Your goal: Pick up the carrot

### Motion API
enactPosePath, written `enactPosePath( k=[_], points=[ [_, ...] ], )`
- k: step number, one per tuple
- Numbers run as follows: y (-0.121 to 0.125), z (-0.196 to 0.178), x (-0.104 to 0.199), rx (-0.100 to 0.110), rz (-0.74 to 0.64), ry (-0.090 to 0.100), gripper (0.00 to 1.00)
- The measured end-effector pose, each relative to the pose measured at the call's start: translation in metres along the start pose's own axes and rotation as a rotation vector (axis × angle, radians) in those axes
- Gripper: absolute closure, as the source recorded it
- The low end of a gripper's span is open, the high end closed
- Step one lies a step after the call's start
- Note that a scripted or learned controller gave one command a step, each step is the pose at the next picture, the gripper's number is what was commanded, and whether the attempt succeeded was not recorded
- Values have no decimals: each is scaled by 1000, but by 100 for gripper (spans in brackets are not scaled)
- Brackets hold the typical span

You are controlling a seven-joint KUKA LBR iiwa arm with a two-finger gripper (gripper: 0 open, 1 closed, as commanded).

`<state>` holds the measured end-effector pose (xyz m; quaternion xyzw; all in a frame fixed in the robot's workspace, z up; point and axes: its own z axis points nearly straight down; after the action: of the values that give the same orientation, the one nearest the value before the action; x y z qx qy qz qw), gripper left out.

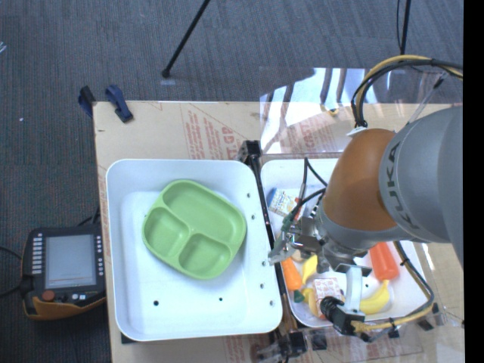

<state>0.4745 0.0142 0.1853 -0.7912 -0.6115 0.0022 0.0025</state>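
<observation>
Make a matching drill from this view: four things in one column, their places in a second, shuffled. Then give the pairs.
Things:
1. green divided plate
2. carrot
3. banana
4. handheld control pad

Places:
A. right bin, near its front right corner
B. on the floor, left of the bench
C. left bin, lying on the bin floor
D. right bin, by its left wall, beside the arm's wrist

Pairs: 1-C, 2-D, 3-A, 4-B
</observation>
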Motion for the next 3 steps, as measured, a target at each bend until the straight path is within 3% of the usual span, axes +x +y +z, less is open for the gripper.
enactPosePath(
  k=[1, 2, 3],
  points=[
    [4, 0, -15, 1, 358, -1, 0],
    [-2, 0, 6, 4, 260, -2, 0],
    [-4, 0, 12, 4, -49, -2, 0]
  ],
)
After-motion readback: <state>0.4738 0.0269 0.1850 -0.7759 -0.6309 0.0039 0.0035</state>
